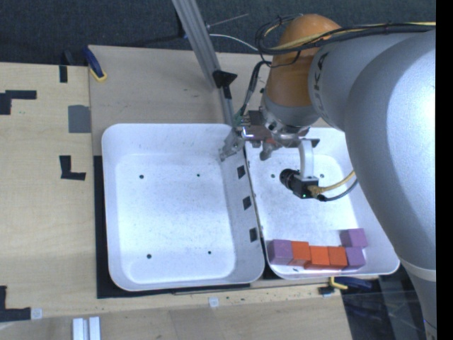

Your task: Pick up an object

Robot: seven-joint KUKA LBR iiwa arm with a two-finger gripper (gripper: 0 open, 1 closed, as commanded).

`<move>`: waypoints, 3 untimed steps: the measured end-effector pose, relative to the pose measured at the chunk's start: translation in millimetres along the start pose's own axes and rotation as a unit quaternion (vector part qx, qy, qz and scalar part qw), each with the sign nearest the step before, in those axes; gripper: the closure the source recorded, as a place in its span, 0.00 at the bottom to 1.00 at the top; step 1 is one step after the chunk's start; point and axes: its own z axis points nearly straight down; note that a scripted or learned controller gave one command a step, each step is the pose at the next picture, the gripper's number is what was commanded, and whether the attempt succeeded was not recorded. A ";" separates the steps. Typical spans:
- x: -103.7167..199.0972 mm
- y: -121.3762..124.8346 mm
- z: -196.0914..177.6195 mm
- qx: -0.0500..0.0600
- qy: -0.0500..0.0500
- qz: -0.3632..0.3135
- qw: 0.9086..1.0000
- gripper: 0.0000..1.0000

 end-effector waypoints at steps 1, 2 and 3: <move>49.9 31.8 -0.1 -0.001 0.000 0.000 1.000 0.00; 4.4 32.4 -0.3 0.000 -0.003 0.005 1.000 0.00; 26.4 -10.7 0.0 0.002 -0.001 0.002 1.000 0.00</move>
